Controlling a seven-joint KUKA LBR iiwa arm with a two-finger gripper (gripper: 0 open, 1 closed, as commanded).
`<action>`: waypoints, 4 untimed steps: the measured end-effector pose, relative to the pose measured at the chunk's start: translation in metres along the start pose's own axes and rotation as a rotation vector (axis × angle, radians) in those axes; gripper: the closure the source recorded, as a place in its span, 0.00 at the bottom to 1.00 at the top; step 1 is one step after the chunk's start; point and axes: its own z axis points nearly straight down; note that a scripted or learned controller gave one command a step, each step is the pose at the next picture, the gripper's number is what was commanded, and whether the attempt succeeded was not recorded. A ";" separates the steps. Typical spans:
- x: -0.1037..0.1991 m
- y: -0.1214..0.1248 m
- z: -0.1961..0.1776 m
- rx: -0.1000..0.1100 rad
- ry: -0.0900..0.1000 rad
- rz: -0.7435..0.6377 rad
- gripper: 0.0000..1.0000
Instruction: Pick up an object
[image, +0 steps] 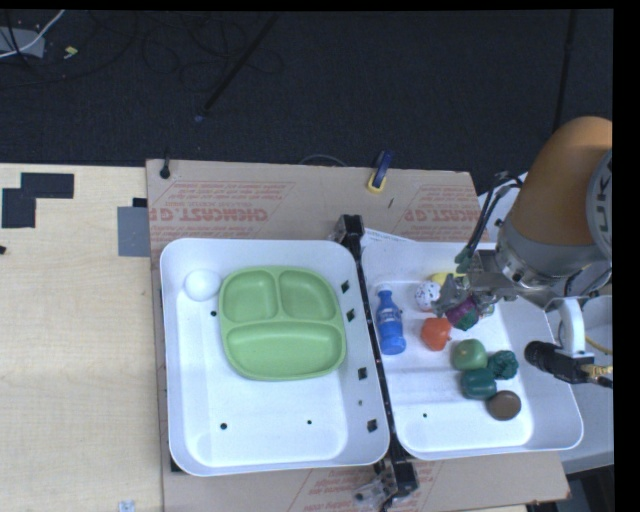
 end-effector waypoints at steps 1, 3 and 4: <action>0.016 0.053 0.010 0.001 0.001 -0.001 1.00; 0.015 0.053 0.009 0.005 0.000 -0.002 1.00; 0.023 0.052 -0.002 0.002 0.000 0.000 1.00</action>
